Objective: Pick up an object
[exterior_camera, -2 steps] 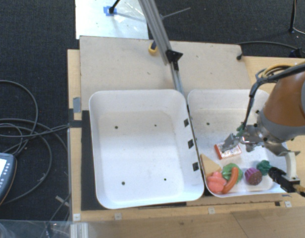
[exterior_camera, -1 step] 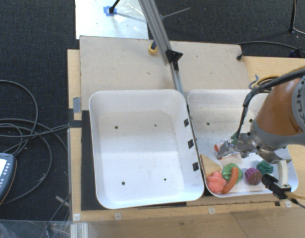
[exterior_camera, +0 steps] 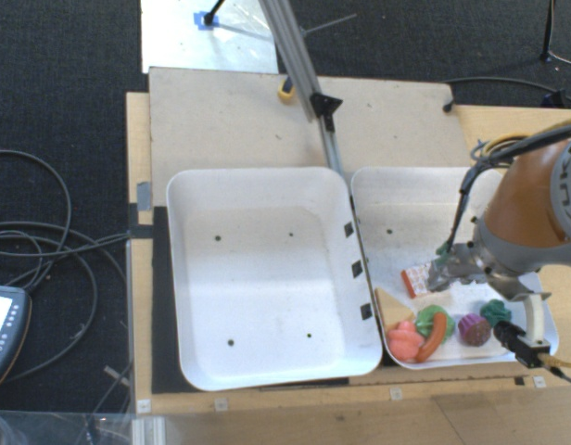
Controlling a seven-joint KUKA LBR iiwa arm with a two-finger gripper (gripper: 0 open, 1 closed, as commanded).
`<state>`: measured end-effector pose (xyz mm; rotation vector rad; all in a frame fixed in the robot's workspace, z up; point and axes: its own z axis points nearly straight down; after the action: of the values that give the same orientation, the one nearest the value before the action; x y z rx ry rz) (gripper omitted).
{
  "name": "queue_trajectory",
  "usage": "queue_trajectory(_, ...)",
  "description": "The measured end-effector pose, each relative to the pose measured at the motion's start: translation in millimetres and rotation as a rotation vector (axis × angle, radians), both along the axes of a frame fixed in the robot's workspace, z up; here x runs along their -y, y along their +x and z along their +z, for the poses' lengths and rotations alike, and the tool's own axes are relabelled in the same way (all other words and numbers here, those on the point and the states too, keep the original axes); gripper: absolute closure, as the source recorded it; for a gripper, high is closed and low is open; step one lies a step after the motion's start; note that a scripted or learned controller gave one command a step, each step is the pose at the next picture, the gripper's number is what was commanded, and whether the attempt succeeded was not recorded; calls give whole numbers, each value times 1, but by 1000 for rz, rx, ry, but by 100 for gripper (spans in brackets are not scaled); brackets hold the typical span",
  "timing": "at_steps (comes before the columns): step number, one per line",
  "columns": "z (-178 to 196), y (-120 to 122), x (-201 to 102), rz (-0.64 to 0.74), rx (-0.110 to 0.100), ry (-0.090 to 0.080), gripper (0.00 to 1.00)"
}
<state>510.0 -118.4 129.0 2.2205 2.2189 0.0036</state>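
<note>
My gripper (exterior_camera: pixel 446 273) hangs low over the right bin (exterior_camera: pixel 397 202), reaching in from the right under the orange arm band. Its tip is right beside a small orange and white box (exterior_camera: pixel 414 280), which lies just to its left; I cannot tell if they touch. Toys are clustered in the bin's near corner: a pink piece (exterior_camera: pixel 405 340), an orange carrot shape (exterior_camera: pixel 433 336), a green piece (exterior_camera: pixel 431 316), a purple piece (exterior_camera: pixel 474 329) and a dark green piece (exterior_camera: pixel 496 311). A tan wedge (exterior_camera: pixel 388 299) lies by the bin's left wall.
The left bin (exterior_camera: pixel 258 276) stands next to the right one, sharing a rim edge. A slanted metal pole (exterior_camera: pixel 295 44) crosses the back of the bench. Cables run along the right edge and on the floor at the left.
</note>
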Motion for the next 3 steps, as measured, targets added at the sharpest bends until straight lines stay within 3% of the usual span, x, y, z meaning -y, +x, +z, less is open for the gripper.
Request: queue_trajectory(3,145,11,11,7,5,-2,100)
